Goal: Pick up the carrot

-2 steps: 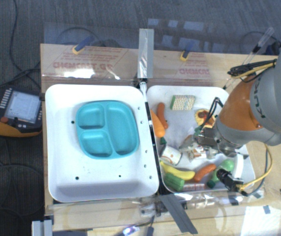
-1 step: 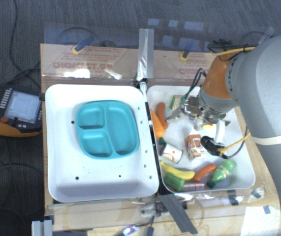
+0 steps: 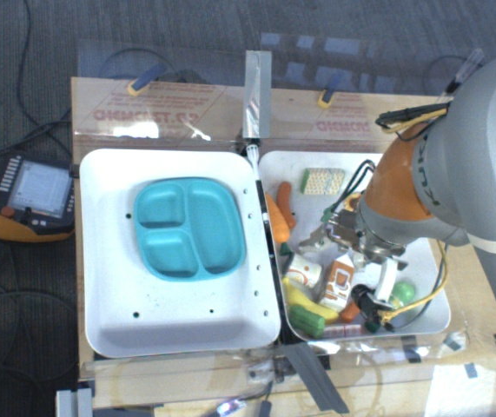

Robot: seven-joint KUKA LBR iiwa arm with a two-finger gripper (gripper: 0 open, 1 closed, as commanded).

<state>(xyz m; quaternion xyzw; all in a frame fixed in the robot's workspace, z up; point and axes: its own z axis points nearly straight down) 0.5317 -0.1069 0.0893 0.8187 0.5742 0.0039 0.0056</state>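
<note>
Carrot (image 3: 280, 216): lies in the right bin (image 3: 434, 318), hard against its left wall, long axis running away from the camera, orange body with a darker end toward the far side.

Me: my arm (image 3: 456, 176) comes in from the right and hangs over the middle of the right bin; my jaws (image 3: 349, 243) sit low among the clutter, to the right of the carrot and apart from it.

Jaws: I cannot tell how far open they are; my wrist hides them from above, and I see nothing held.

Neighbours: a white and orange carton (image 3: 338, 283) just under me, a yellow piece (image 3: 302, 301) and a green piece (image 3: 308, 322) near the front, a green ball (image 3: 403, 293) at right, a pale sponge (image 3: 323, 181) at the far side.

Left bin: holds a blue tray (image 3: 189, 227), well away from the work.

Risk, wall: the carrot hugs the wall, so one jaw may strike the rim or find no gap.

Risk, wrong pick: I am over the carton, so closing here would probably take that instead.

Risk, slip: gripped near a tapering end, the carrot may squirt out.
</note>
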